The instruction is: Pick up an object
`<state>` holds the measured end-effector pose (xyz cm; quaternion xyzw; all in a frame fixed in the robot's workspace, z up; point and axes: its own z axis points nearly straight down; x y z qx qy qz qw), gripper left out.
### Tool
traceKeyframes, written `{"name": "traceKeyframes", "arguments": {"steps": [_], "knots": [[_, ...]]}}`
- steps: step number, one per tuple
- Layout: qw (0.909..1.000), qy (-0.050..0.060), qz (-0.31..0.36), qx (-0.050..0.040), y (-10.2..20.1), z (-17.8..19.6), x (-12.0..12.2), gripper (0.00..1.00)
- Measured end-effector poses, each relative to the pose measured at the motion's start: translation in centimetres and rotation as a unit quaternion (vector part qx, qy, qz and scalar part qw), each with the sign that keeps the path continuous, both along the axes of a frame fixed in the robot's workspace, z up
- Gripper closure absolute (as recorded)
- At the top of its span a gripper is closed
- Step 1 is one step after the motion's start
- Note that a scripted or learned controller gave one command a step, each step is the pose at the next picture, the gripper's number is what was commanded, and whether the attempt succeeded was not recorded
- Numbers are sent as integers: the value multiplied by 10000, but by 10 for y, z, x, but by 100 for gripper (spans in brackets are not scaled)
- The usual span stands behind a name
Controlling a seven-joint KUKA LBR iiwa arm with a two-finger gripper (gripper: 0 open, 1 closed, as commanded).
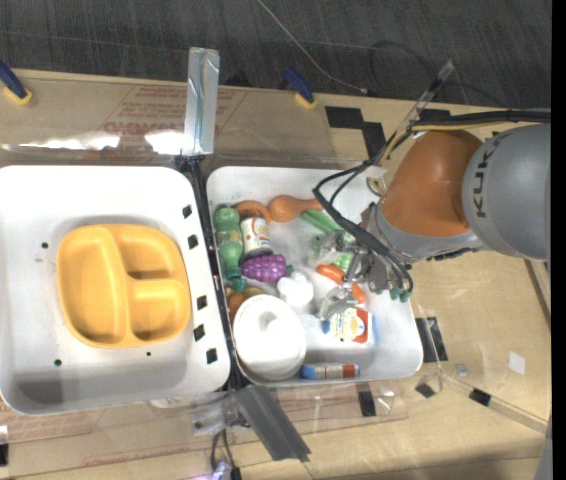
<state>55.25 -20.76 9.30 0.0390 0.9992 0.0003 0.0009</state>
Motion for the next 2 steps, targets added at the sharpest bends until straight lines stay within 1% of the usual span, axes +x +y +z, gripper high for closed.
{"name": "traceKeyframes", "arguments": {"steps": [1,2], "knots": [[10000,-15,41,-4,2,11,2,100],[10000,-14,43,-4,2,11,2,0]]}}
